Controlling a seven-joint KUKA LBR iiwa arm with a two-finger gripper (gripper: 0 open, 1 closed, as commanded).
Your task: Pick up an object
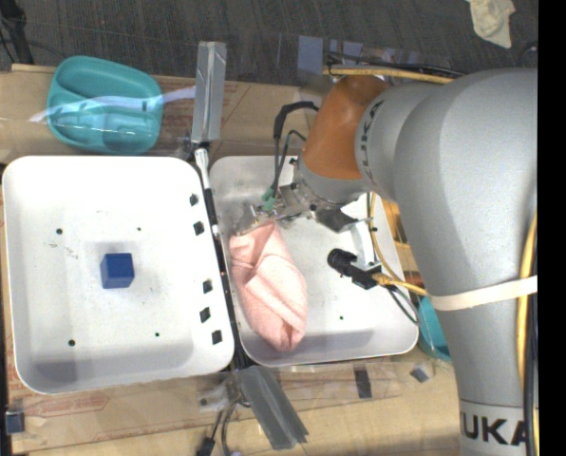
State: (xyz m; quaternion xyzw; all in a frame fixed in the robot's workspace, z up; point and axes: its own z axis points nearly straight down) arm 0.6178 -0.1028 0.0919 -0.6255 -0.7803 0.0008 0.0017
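Low over the upper left part of the right bin (359,323), the gripper (269,207) sits at the top end of the pink cloth (269,288), touching or very nearly touching it; the slant hides which. Whether it is open, closed or clamped on the cloth cannot be told, since the wrist and its fittings cover it from above. The cloth lies bunched in a long heap along the left wall of the right bin, running from just under the gripper down toward the bin's lower left corner. A small blue cube (118,270) rests alone on the floor of the left bin (74,198), left of centre and well apart from the gripper. The grey arm (473,207) fills the right side, its orange band (340,131) above the right bin's top edge. On the bench (254,107), beyond the left bin, lies a teal plastic scoop (103,103). A pale crumpled rag (487,12) lies on the dark floor at top right.
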